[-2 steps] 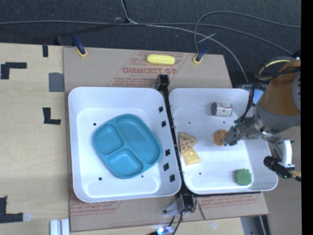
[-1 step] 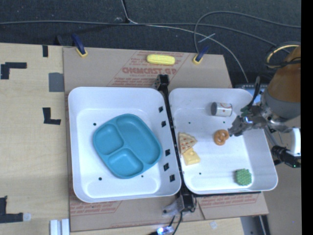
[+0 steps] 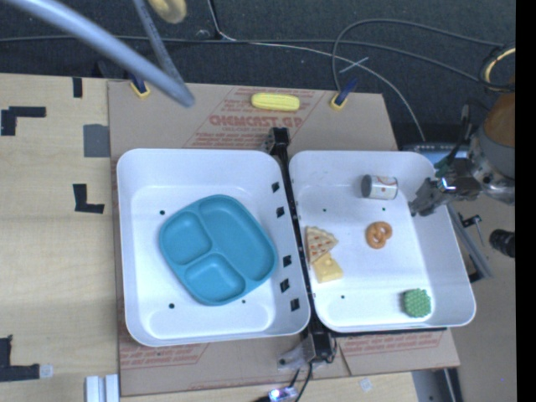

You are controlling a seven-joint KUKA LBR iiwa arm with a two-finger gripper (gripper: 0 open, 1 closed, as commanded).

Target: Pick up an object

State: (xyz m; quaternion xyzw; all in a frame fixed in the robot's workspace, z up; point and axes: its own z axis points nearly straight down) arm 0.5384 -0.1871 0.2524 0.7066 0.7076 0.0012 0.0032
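In the camera view the gripper (image 3: 427,198) hangs at the right rim of the right bin (image 3: 444,258); whether it is open or closed I cannot tell, and nothing is seen in it. It seems to wait before choosing a target. Loose in this bin lie a small can (image 3: 379,188) on its side, a knotted brown pretzel (image 3: 378,235), a waffle wedge (image 3: 319,243), a yellow cheese piece (image 3: 327,269) and a bumpy green object (image 3: 416,302). The left bin (image 3: 142,224) holds a smooth blue divided plate (image 3: 217,249).
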